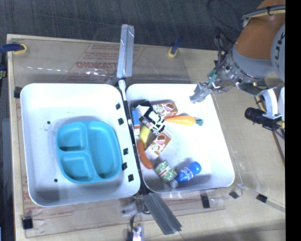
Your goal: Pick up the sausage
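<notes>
Orange-red and slim, the sausage (144, 154) lies in the lower centre of the frame, hard against the left wall of the right bin (221, 149), running down along the divider. Just right of it we see a small printed carton (159, 142), and at its lower end a green-labelled can (164, 169) with a blue bottle (188, 171) beyond. Above sit a yellow piece (145, 133), a black-and-white packet (153, 118) and a carrot (182, 120). In the left bin (35, 104) rests a blue divided tray (88, 151).

The gripper (199, 94) hangs over the upper right rim of the right bin, well apart from the sausage, nothing between its fingertips. From this slanted view we cannot tell whether the fingers are spread or closed; they look small and blurred.

To do the approach well, we judge the arm must travel toward the lower left of the frame, across the clutter, and come down over the sausage's middle. We should turn the wrist so the fingers straddle its short width, one finger slipping between sausage and bin wall, the other between sausage and carton. That wall-side gap appears tight, so a descent slightly toward the carton side seems safer.
</notes>
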Tool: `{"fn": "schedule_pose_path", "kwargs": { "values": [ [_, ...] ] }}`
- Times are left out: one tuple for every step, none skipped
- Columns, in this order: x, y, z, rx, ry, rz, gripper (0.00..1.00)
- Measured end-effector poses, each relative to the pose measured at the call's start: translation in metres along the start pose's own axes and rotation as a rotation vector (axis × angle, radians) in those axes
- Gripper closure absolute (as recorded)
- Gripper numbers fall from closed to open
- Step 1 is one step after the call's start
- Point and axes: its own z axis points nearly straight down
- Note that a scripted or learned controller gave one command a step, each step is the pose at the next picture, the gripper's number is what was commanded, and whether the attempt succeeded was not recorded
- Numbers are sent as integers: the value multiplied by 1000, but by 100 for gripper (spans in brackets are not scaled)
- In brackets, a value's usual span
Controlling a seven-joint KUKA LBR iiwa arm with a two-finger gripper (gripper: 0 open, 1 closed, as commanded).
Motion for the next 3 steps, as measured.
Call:
{"fn": "schedule_pose_path", "kwargs": {
  "values": [
    [0,0,0,0,0,0,0],
    [-5,54,86,3,2,-91,0],
    [-6,54,86,3,1,-91,0]
  ]
}}
